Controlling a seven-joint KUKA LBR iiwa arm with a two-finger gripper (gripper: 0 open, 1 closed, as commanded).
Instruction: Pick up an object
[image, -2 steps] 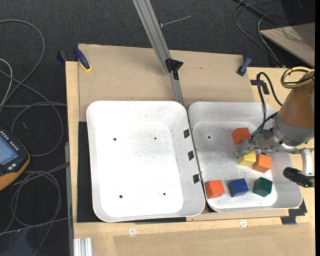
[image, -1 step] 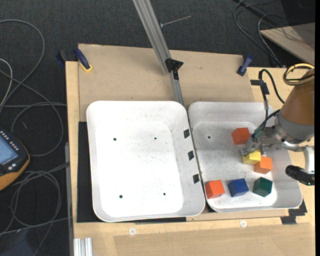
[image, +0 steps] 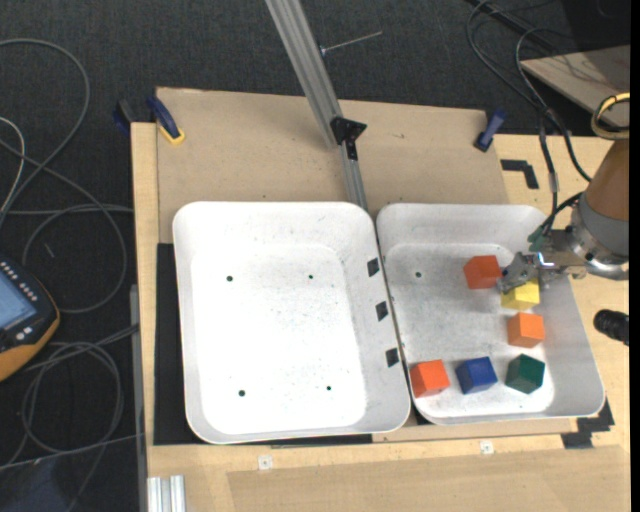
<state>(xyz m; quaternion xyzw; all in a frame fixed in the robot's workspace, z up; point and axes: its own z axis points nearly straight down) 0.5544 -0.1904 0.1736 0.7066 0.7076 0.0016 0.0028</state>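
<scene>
We saw the pincer (image: 522, 278) low in the right bin (image: 440, 225), between the red-orange block (image: 482, 271) and the yellow block (image: 521, 294), touching or nearly touching both. We could not tell how far it was open, or whether it held anything. To grasp well, we judged it should center over one block only, away from the neighbour.

Right bin (image: 440, 225) – 6 blocks; hand (image: 522, 275) over yellow block (image: 522, 295).
</scene>
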